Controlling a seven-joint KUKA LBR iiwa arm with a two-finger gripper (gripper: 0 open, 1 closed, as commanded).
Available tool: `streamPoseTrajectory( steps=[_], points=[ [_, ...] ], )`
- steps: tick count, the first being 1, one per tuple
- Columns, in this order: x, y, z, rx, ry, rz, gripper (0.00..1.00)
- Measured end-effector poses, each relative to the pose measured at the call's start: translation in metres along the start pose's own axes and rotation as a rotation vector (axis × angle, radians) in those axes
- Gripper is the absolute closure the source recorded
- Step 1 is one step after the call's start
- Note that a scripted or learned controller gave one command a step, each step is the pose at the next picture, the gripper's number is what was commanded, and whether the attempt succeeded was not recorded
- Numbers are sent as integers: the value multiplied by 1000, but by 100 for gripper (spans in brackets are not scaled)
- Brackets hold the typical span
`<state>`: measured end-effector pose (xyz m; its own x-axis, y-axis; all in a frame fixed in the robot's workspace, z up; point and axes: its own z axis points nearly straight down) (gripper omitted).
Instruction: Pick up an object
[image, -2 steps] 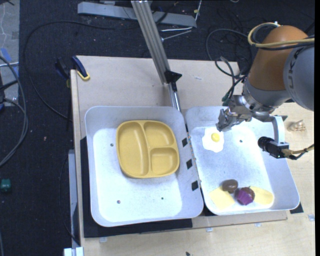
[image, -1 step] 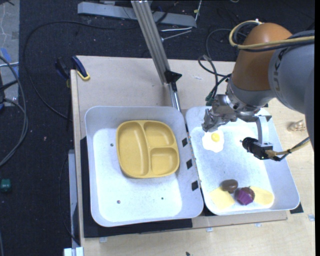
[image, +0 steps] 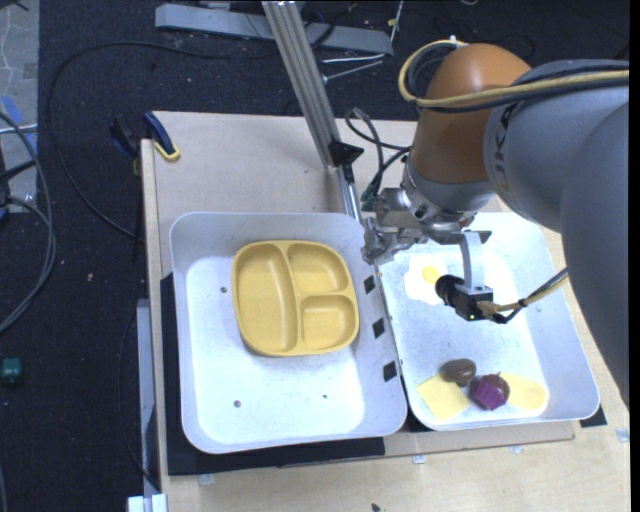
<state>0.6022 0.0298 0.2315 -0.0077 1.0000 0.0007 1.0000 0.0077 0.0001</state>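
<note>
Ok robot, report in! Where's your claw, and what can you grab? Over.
Gripper over right bin, at its left rim. Brown lump, purple lump at its front, apart from gripper. Yellow tray in left bin. Nothing blocking.

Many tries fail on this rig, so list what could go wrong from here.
1. The gripper hangs over the seam between the left bin and right bin; descending there, it may strike a rim.
2. The brown piece and purple piece lie close together, well away from the gripper; grasping one may knock the other.
</note>
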Motion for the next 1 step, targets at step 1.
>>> streamPoseTrajectory(
  steps=[1],
  points=[
    [56, -9, -9, -1, 0, 0, 100]
  ],
)
